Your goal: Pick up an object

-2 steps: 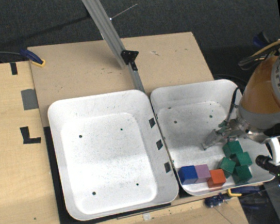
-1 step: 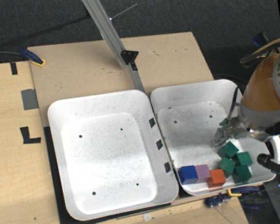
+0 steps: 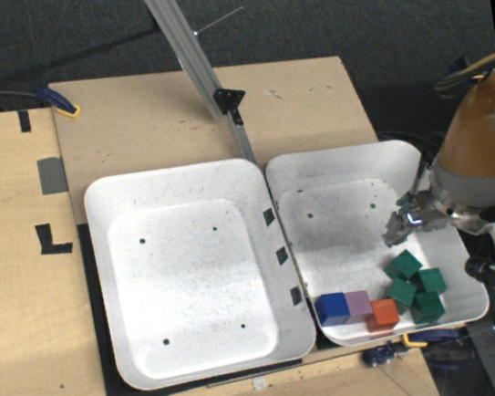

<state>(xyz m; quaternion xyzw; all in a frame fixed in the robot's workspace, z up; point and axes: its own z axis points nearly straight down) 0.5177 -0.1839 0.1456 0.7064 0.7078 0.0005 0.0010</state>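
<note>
Bench (image 3: 170, 112) carries two white bins side by side. Left bin (image 3: 114, 258) is the bigger-looking one. Right bin (image 3: 335, 165) holds every block, all bunched along its near edge — green blocks (image 3: 414, 285) in a cluster at the near right corner, then orange block (image 3: 383, 312), purple block (image 3: 358, 303), blue block (image 3: 332, 307) in a row leftward, touching or nearly. Cubes, no clear long axis. Arm (image 3: 479, 144) comes in from the right; gripper (image 3: 401, 223) hangs over the right bin's right side, just above the green cluster — grasping nothing visible.
</note>
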